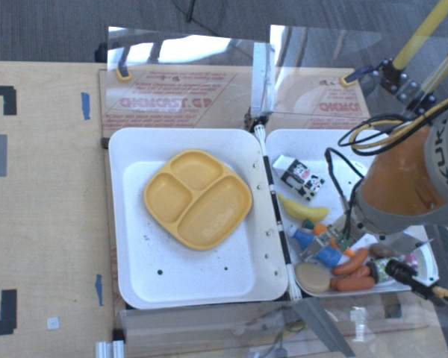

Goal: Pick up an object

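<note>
**A:** Start with the big picture. Where does the arm (403, 174) stand?

**B:** It reaches over the right bin (325, 138), its orange band covering the bin's right half. The gripper (342, 233) sits low at the arm's lower left edge, right above a heap of small things. Whether it is parted or closed on anything I cannot tell; the wrist hides it.

**A:** And the left bin (134, 274)?

**B:** Well to the gripper's left, holding a yellow divided plate (198, 198). Too wide and flat, I judge, so not the thing to try.

**A:** So what's within reach?

**B:** A banana (302, 209) just up and left of the gripper, lying clear on its own. Further up, a small black-and-white box (299, 177). Just below it, blue pieces (322, 257) touching an orange carrot-like toy (334, 237). Below and to the right, red sausages (353, 269); below and left, a tan disc (312, 277).

**A:** Best way to do it?

**B:** My judgement: pick one object with free sides. The banana looks easiest, grasped across its narrow width. In the heap, neighbours may wedge in or be pushed aside, so come straight down, close fully, then lift slowly.
</note>
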Available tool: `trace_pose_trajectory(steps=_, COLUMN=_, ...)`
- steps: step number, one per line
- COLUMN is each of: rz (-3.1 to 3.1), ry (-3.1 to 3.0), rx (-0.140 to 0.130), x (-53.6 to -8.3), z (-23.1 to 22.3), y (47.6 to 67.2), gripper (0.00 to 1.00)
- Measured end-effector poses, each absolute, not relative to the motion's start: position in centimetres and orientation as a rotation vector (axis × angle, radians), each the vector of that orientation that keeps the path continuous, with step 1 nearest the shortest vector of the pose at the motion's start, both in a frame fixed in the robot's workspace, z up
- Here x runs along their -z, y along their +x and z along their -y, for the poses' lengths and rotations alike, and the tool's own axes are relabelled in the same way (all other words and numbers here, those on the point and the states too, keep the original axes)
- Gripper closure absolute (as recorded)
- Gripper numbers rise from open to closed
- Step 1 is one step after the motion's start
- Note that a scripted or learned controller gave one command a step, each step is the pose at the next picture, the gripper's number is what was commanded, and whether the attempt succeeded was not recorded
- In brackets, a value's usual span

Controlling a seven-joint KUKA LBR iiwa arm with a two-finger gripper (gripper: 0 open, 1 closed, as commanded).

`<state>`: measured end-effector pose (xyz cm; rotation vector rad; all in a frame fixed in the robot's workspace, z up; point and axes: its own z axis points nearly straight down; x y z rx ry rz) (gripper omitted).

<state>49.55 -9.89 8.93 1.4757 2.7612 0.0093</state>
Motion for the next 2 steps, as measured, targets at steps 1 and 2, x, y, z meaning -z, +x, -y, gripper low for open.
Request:
trace_pose_trajectory(steps=1, rz=-2.749, ry=1.478, rx=-0.013, x=-10.0, z=10.1, y=49.8, gripper=1.00)
trace_pose_trajectory(steps=2, rz=-2.599, ry=1.762, rx=-0.001, x=-22.4, z=3.5, y=53.4, gripper=1.00)
